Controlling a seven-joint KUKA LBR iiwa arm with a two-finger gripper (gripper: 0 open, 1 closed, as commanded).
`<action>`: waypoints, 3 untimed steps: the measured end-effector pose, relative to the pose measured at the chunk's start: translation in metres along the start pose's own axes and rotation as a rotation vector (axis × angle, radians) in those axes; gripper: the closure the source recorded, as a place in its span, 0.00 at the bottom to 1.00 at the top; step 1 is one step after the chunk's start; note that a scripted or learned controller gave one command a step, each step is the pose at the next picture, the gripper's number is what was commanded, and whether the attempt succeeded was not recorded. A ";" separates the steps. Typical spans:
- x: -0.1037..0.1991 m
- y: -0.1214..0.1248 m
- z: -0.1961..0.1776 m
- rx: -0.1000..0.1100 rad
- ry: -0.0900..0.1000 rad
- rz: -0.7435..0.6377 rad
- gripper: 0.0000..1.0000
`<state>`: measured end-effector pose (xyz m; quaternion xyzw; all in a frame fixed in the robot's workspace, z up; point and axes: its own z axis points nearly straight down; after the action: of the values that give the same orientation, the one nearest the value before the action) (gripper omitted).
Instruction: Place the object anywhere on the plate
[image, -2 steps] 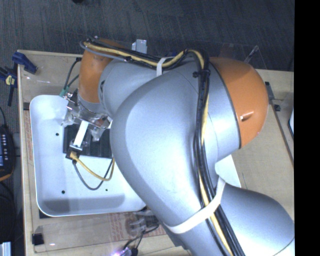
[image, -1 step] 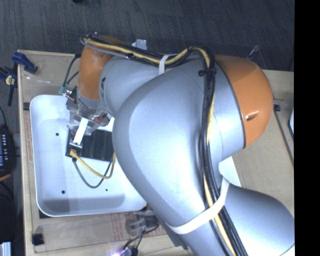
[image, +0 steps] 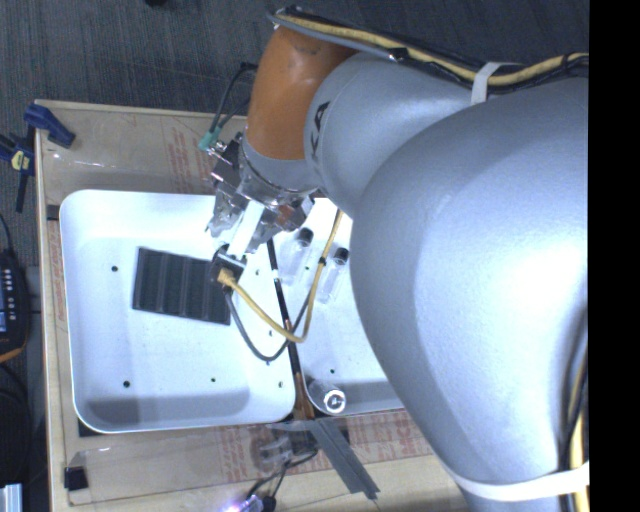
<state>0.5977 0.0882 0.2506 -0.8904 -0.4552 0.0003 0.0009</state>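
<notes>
Your end effector (image: 230, 222) hangs just above the upper right corner of the dark ribbed plate (image: 182, 286), which lies flat in a white bin (image: 85, 300). You cannot tell whether it is spread or pinching anything, and you cannot pick out the object. This looks like the placing step. Next, centre it over the plate before release.

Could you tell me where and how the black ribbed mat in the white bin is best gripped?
Probably from straight above, closing on its two long edges near the middle. The black mat lies flat on the bin floor, so it offers no raised part, only thin edges.
</notes>
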 end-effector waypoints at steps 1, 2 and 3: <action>-0.005 -0.072 0.119 0.004 -0.007 0.111 1.00; -0.044 -0.107 0.160 0.004 -0.002 -0.225 1.00; -0.089 -0.084 -0.047 -0.003 0.000 -0.379 1.00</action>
<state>0.4775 0.0651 0.2975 -0.7888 -0.6147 -0.0005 -0.0005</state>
